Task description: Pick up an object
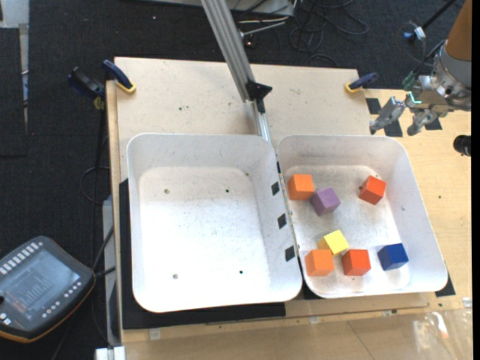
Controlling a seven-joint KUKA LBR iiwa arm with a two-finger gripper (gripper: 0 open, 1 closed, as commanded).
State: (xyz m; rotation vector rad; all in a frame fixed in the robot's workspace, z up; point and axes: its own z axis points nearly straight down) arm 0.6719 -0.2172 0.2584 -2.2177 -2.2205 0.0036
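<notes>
The grey arm with its orange band enters at the upper right, and its two-finger claw (402, 118) hangs over the pale wooden worktop (225, 88), just beyond the far right corner of the right-hand shallow white plastic bin (420, 201). The two fingers are spread apart with nothing between them.

All the loose things lie in that right bin. Near its far left stands an orange cube (301, 187), and just beside it, toward the near side, a purple cube (325, 201) sits almost touching it. Further right, apart from those two, a red-orange cube (372, 190) sits tilted on the bin floor. Toward the near edge, a small yellow cube (335, 241) rests against a second orange cube (319, 262), which stands next to a red cube (356, 262). A blue cube (393, 256) lies just to the right of the red one, near the bin's right wall.

The left-hand shallow white plastic bin (142, 201) adjoins the right bin along the middle, its floor showing only dark specks. A slanted grey metal strut (225, 36) runs down from the top to the seam between the bins. Blue-and-yellow clamps (120, 77) grip the worktop's far corners, and a grey handheld control pendant with a screen (37, 283) lies on the floor at lower left.
</notes>
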